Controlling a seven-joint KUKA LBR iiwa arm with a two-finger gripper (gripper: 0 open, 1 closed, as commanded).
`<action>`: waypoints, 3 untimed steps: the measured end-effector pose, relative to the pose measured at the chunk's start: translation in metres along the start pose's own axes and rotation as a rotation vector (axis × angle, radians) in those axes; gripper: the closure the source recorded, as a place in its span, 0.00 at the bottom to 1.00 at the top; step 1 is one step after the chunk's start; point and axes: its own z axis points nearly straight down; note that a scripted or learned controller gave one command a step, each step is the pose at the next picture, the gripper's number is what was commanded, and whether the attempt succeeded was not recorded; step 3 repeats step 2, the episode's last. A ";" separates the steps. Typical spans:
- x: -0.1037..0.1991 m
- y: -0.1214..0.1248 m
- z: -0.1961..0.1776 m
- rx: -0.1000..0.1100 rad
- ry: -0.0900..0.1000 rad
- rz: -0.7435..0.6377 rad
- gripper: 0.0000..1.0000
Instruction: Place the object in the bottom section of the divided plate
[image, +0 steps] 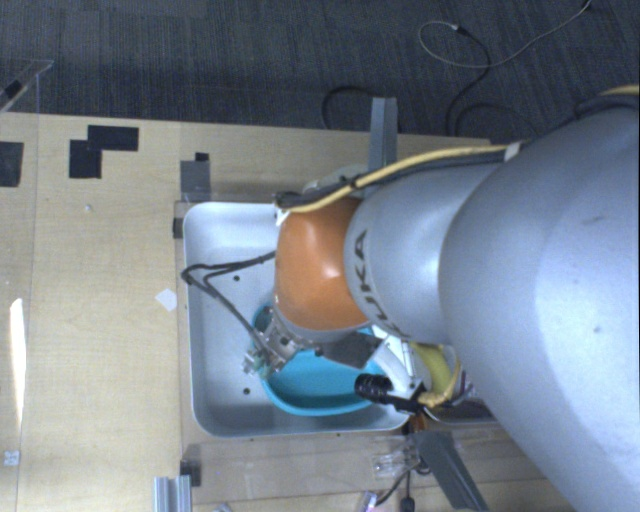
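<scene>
Tool (262, 358): we see it low in the left bin (215, 300), at the blue plate's (315, 390) left rim; open or closed, we cannot tell.
Object: we cannot pick it out; the arm (420, 270) covers much.
Plate: lower part of bin, just right of tool.
Bearing: we judge the bottom section lies down-right.

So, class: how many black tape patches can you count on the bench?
2: an L-shaped patch near the top left and another patch at the left edge. The arm may hide more.
</scene>
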 end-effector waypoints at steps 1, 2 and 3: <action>0.001 0.001 -0.009 -0.002 0.002 -0.001 1.00; -0.001 0.023 -0.051 0.031 -0.006 -0.414 1.00; -0.001 0.023 -0.051 0.031 -0.006 -0.414 1.00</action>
